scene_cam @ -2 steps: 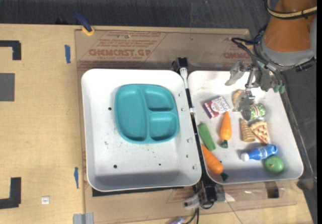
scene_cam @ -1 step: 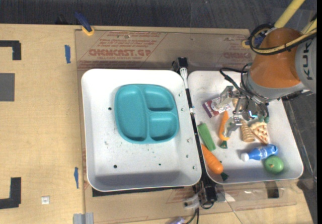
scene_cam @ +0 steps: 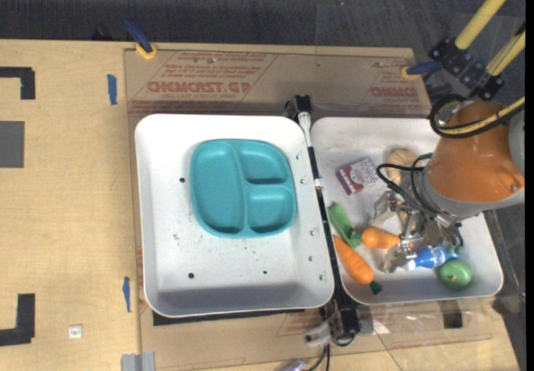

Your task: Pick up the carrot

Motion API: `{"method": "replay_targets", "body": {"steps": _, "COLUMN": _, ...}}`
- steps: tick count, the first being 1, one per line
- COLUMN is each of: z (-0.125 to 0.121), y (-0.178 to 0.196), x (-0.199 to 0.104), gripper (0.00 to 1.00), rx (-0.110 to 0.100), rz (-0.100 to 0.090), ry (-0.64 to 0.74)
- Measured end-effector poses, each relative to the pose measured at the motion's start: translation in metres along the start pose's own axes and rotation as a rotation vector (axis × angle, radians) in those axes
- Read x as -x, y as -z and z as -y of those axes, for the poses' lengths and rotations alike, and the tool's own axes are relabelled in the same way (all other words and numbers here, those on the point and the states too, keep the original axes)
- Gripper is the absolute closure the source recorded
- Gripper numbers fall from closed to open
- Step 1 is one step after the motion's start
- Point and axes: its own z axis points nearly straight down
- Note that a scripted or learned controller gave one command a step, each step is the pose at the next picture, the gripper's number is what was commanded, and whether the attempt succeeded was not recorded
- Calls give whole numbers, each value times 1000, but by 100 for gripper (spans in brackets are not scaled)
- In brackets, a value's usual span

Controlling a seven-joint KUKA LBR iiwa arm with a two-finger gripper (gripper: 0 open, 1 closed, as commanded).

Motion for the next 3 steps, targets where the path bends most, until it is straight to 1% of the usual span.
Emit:
{"method": "replay_targets", "body": {"steps": 1, "z": -14, "y": 1, "x": -23, "gripper": 0, "rx": 1, "rz": 3, "ry": 103}}
{"method": "replay_targets", "body": {"steps": 2, "z": -15, "y": 14, "x": -18, "gripper": 100, "rx": -1, "rz": 17, "ry": 106}}
{"method": "replay_targets", "body": {"steps": 3, "z": -113, "y": 96, "x": 33, "gripper": 100, "rx": 11, "rz": -5, "ry": 322}}
